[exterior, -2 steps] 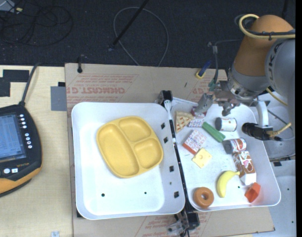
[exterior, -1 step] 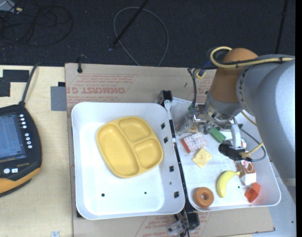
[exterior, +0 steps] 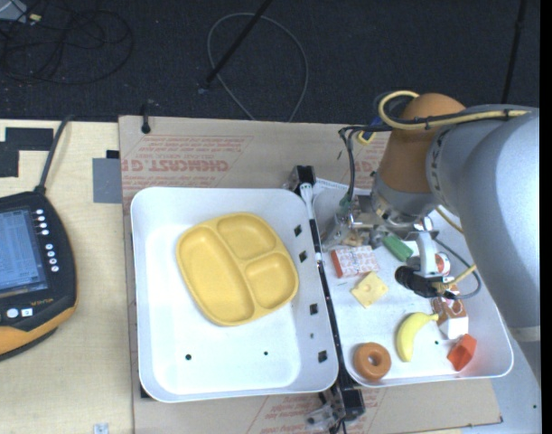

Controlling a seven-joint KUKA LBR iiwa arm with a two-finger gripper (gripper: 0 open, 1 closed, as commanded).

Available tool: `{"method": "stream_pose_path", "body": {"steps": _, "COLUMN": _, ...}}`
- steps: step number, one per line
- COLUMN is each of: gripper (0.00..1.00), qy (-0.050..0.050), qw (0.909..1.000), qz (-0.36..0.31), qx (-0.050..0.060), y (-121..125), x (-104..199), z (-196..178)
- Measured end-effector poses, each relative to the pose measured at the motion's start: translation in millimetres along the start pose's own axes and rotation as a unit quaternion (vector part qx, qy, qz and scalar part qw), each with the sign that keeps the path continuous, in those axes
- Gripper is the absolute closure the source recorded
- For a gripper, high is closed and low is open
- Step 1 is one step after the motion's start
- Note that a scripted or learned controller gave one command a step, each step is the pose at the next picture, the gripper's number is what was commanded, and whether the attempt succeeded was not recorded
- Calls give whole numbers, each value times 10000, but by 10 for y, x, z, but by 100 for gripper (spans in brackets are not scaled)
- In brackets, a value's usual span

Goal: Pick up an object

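My gripper (exterior: 355, 231) is down in the back left part of the right bin (exterior: 492, 365), under the orange wrist band. Just in front of it lies a red and white checkered packet (exterior: 352, 261). A green piece (exterior: 397, 247) sits to the gripper's right. A yellow cheese wedge (exterior: 369, 289) lies nearer the front. Along the front of the bin are a brown donut (exterior: 373, 361), a yellow banana (exterior: 411, 334), a white block (exterior: 453, 325) and a red block (exterior: 462, 352). I see nothing held between the fingers.
The left bin (exterior: 158, 333) holds a yellow divided plate (exterior: 238, 268). A black ridge (exterior: 316, 278) separates the two bins. A teach pendant (exterior: 23, 269) lies on the bench at the far left. The arm's grey body (exterior: 501, 206) covers the right bin's back right.
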State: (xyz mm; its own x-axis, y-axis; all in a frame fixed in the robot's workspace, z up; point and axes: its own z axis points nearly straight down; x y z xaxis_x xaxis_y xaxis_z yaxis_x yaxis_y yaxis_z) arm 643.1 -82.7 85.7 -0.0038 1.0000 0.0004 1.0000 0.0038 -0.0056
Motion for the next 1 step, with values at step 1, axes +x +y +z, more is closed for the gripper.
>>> {"method": "stream_pose_path", "body": {"steps": 1, "gripper": 0, "qy": -21, "qw": 10000, "qz": 25, "qx": -67, "y": -97, "x": -347, "z": -1226}}
